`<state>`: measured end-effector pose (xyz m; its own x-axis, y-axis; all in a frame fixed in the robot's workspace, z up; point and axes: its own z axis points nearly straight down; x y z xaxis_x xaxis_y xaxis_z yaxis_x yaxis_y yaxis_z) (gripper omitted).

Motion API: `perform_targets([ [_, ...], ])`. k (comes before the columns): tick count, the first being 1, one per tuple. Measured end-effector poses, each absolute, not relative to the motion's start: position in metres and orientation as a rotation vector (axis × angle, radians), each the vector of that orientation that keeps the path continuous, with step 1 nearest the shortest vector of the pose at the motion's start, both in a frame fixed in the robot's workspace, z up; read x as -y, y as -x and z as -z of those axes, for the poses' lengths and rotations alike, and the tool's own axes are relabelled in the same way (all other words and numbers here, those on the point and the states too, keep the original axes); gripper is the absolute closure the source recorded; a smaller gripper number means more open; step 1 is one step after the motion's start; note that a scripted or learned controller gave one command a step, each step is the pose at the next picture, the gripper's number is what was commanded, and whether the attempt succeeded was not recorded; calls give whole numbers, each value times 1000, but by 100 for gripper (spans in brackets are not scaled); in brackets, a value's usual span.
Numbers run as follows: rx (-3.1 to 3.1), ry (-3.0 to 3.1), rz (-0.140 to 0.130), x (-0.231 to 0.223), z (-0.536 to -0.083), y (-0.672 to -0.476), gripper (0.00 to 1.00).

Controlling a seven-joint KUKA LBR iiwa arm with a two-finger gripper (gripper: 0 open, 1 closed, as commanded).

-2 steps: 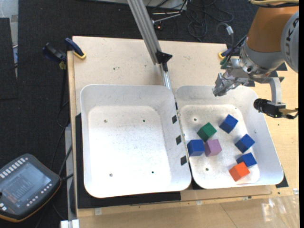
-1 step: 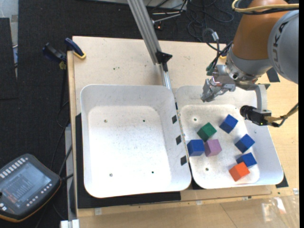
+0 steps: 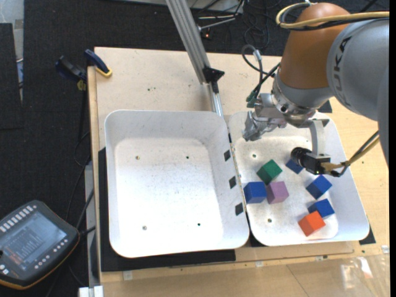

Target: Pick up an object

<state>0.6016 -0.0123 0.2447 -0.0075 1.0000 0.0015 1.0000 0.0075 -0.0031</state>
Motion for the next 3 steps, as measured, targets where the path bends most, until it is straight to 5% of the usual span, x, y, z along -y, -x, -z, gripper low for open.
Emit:
perform_targets([
  [2, 2226, 2211, -3, -66, -227, -549, 100],
  [3, 2221, 2221, -1, -62, -228, -550, 0],
])
